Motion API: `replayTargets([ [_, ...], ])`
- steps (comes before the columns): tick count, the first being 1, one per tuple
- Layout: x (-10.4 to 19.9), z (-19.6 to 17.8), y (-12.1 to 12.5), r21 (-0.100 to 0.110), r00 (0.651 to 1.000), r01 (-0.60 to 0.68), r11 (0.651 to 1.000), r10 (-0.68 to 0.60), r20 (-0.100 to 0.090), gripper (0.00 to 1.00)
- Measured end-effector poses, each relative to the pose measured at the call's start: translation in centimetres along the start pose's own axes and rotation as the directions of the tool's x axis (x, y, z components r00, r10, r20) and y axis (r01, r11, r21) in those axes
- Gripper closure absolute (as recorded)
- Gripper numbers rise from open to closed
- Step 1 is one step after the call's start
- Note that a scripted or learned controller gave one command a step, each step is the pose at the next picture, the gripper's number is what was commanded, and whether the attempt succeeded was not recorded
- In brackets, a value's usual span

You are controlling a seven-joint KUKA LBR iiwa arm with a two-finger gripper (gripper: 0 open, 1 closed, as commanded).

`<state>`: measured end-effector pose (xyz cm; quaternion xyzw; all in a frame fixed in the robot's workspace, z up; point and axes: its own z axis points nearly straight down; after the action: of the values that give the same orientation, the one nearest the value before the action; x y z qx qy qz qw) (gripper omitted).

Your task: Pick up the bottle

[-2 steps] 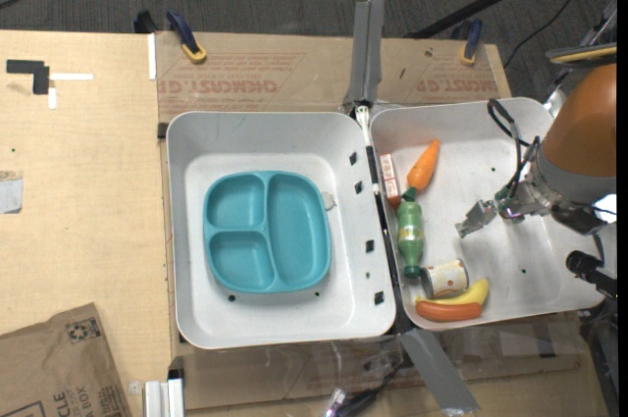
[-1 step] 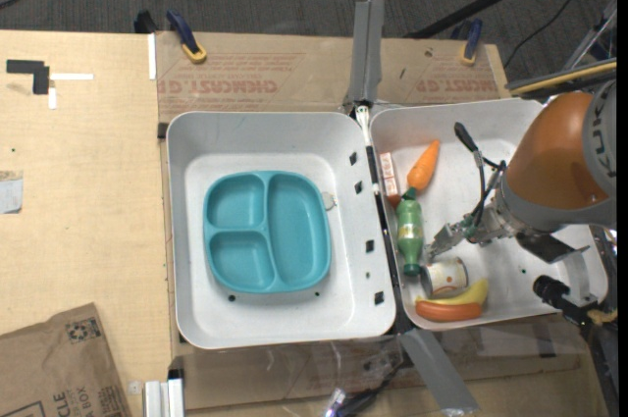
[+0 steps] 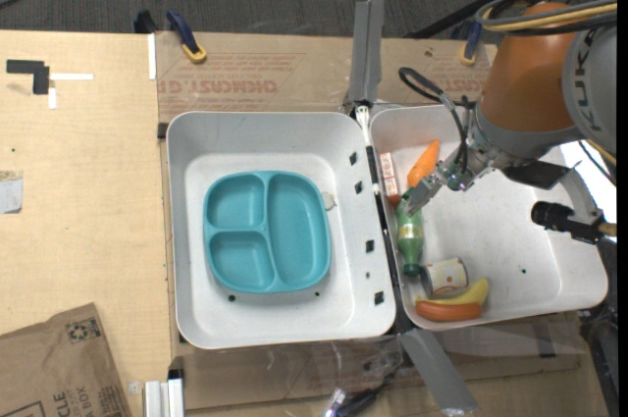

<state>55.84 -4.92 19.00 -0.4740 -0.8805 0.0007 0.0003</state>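
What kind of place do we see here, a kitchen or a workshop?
Probably a robotics lab bench, not a kitchen: a KUKA arm reaches over two white bins, toy food lies inside, and clamps hold cardboard down.

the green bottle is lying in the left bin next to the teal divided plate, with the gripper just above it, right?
Not quite: the camera view shows the green bottle lying in the right bin, against its left wall. The teal divided plate sits in the left bin. The gripper is indeed just above the bottle.

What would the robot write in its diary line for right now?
stage: reaching | gripper above bottle top | bottle lying in right bin, by carrot and banana | not lifted
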Motion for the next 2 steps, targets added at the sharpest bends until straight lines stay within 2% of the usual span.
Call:
replayTargets([
  [1, 9.3, 0.0, 2.2, 0.001, 0.985, 0.172, 0.985, -0.172, -0.001, 0.00],
  [2, 22.3, 9.8, 7.1, -0.004, 0.998, 0.056, 0.998, -0.056, 0.002, 0.00],
])
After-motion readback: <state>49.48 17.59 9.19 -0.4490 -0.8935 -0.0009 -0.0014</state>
